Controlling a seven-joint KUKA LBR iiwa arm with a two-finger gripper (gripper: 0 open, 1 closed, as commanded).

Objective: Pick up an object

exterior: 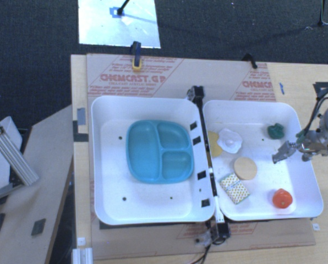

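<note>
– Where is your gripper?
– My gripper (280,154) hangs over the right bin (304,126), near its right wall. I cannot tell how it is set.
– And the things to pick?
– All in that bin: green toy (275,130), white piece (230,140), tan disc (245,168), patterned pack (235,188), red ball (282,198). The blue plate (159,150) lies in the left bin (106,147).

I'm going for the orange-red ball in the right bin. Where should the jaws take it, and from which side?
Grip the ball across its middle, coming straight down from above. It looks round, so any pair of opposite sides should do, but the bin wall is close on its right and front. Line the jaws up with the open floor around it.
</note>
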